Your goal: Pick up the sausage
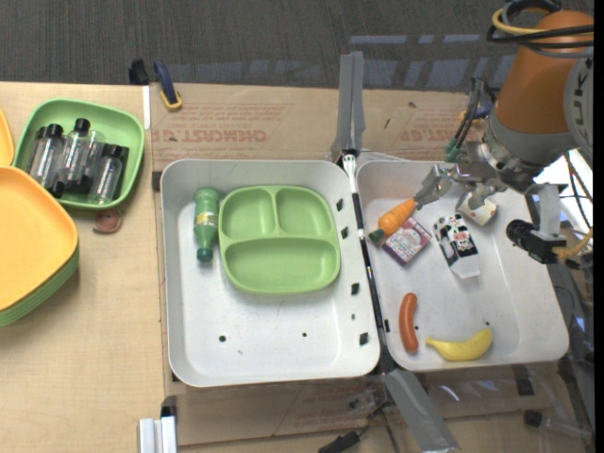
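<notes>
The sausage (pixel 408 322), red-brown and lying lengthwise, rests on the floor of the right bin (pixel 528 310) near its front left. My gripper (pixel 453 194) hangs over the back of the same bin, well behind the sausage, under the orange band of the arm. Its fingers (pixel 427 189) are spread open with nothing between them.
A yellow banana (pixel 461 345) lies just right of the sausage. Behind it are a carrot (pixel 396 217), a pink box (pixel 407 243) and a black-and-white carton (pixel 460 243). The left bin (pixel 189 338) holds a green divided plate (pixel 279 238) and a green bottle (pixel 206 221).
</notes>
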`<state>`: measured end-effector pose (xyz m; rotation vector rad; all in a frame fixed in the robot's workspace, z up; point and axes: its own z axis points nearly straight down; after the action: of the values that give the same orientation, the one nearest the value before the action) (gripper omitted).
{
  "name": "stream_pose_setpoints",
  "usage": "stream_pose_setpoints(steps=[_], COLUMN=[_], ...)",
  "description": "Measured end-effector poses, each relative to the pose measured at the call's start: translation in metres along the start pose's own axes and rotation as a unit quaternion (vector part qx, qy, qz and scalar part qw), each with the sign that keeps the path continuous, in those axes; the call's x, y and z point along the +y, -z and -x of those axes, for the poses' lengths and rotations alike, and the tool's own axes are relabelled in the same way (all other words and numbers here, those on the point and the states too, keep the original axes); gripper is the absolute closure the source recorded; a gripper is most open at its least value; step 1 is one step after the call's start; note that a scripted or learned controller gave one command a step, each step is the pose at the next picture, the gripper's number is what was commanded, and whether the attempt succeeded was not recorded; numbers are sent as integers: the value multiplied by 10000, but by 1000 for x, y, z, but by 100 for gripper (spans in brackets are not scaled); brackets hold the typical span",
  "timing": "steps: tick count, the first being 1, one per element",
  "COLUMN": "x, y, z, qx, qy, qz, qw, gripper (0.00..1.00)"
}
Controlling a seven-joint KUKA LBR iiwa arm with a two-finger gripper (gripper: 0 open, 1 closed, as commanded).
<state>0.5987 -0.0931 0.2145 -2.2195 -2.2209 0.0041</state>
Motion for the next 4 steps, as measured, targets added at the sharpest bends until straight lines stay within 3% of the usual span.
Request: stream_pose_setpoints(steps=[1, 2, 3, 4], x=[-69, -66, -121, -121], y=[-100, -24, -125, -116], z=[16, -21, 3, 5], qx=[6, 0, 6, 5], qy=[1077, 812, -229, -258], qz=[-3, 10, -5, -8], qw=[9942, 9967, 9997, 9997], gripper=[0, 0, 0, 100])
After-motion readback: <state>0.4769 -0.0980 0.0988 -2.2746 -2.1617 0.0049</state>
